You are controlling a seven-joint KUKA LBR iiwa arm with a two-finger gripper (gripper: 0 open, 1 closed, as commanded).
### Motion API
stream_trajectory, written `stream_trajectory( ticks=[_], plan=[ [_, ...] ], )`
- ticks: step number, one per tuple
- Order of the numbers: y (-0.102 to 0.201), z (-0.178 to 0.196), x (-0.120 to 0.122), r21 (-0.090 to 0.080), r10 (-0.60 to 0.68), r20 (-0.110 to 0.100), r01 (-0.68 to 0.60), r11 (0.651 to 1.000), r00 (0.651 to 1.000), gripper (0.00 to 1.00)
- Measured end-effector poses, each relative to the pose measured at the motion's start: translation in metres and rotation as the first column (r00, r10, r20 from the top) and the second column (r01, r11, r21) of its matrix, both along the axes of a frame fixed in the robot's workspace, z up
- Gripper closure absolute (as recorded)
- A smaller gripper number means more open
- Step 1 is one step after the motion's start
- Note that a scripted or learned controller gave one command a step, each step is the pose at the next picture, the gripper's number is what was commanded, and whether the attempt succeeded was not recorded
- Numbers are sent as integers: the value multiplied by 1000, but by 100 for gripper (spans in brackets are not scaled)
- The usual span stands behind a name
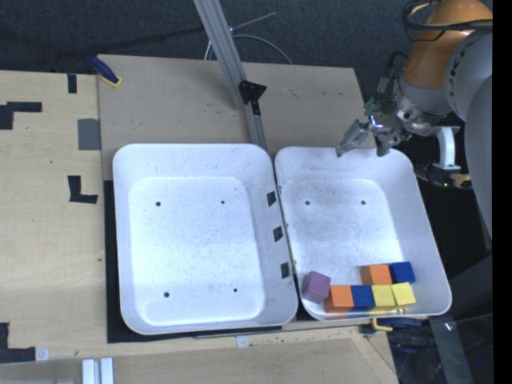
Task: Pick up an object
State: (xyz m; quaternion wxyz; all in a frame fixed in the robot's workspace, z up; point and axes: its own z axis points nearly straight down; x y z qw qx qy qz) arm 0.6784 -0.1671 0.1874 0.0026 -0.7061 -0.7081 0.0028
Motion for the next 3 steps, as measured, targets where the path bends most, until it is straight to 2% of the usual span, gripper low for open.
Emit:
stream_trajectory(
  ticks=[1, 2, 3],
  plan=[
    [18, -86, 1, -3, -4, -7, 4, 1000, 1000, 0],
    [45, -95, -1, -16, -9, -9, 9, 1000, 1000, 0],
    [79, 9, -94, 1, -2, 11, 2, 1000, 1000, 0]
  ],
)
